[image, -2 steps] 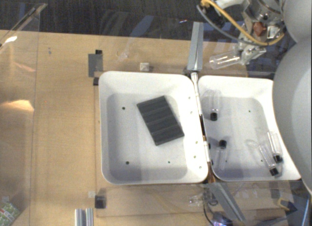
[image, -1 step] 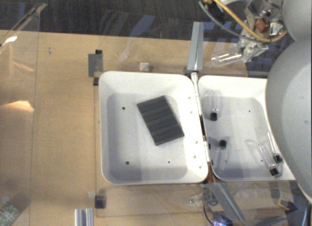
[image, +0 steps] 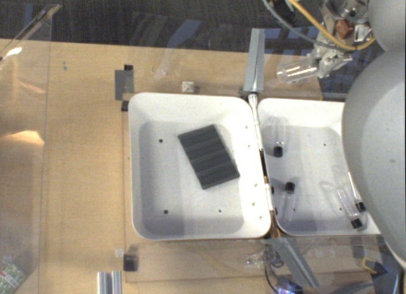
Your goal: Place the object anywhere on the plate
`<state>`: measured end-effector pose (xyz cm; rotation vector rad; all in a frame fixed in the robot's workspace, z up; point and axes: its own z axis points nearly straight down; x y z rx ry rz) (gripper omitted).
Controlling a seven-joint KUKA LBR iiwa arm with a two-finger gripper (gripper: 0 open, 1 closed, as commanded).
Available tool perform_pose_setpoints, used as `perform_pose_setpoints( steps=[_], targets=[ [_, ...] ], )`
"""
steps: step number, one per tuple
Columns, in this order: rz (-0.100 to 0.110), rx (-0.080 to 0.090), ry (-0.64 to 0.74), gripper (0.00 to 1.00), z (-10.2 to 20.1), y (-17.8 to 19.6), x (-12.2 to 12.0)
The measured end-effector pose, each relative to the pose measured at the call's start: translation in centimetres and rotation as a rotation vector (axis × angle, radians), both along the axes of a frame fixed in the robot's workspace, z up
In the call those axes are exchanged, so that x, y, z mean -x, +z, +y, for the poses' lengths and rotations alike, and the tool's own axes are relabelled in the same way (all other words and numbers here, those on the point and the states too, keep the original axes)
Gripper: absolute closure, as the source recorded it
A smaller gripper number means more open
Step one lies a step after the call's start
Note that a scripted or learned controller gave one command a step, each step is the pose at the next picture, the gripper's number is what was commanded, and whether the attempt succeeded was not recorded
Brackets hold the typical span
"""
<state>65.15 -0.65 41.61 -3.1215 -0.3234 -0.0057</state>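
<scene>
- Nearest the lens is the arm (image: 380, 153), a broad, blurred grey mass that covers the right side of the right bin (image: 311, 137).
- At the top right the tool (image: 325, 60) hangs above the table (image: 76, 159), beyond the right bin's far rim. A clear tube (image: 295, 71) juts leftward from its tip. I cannot tell whether the tool is clamped on the tube or merely beside it, because its end is a tangle of pale parts.
- A dark grey ribbed plate (image: 209, 156) lies flat in the left bin (image: 152, 220), turned at a slant and nearer the bin's right wall. It is well apart from the clear tube.
- Several capped vials (image: 289, 187) lie in the right bin. Their clear bodies nearly vanish against the white floor, so the black caps are what shows: one near the left wall, one further forward, and two at the front right beside the arm.
- The arm cuts off the right bin's far side, so its contents there are hidden.
- A grey metal post (image: 255, 61) stands at the back, where the two bins meet.
- A yellow cable (image: 298, 7) loops above the tool.
- Small black blocks (image: 127, 71) sit on the table off the left bin's corners, and a pale cube (image: 187, 87) lies just behind its far rim.
- A printed scrap (image: 6, 275) shows at the bottom left corner, its marks too small to read.
</scene>
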Motion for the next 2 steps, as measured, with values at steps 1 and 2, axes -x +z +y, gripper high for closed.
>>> perform_pose_setpoints(
  steps=[1, 2],
  targets=[
    [0.001, -0.002, 0.001, 1.00, 0.0, 1.0, 0.0],
    [0.005, 0.004, 0.059, 1.00, -2.3, -8.9, -0.2]
  ],
)
